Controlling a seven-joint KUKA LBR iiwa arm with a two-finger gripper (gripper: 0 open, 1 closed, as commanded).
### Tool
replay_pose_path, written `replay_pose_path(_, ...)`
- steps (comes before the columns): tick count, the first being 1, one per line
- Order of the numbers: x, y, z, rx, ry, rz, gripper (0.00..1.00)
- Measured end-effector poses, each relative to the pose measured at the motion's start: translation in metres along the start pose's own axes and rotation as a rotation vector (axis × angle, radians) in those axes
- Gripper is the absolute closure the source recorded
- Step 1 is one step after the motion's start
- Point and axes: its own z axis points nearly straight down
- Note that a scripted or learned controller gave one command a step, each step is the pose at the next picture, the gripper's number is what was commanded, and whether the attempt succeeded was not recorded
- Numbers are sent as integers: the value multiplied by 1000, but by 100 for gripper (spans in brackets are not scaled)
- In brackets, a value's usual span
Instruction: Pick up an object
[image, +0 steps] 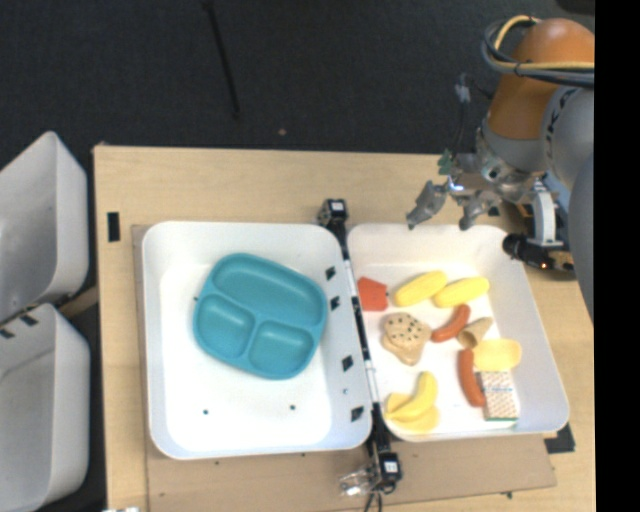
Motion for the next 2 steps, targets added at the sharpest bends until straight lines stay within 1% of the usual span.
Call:
replay_pose_path(1,-8,-1,63,2,0,2,0)
replay_pose_path(2,-8,-2,117,0,0,1,0)
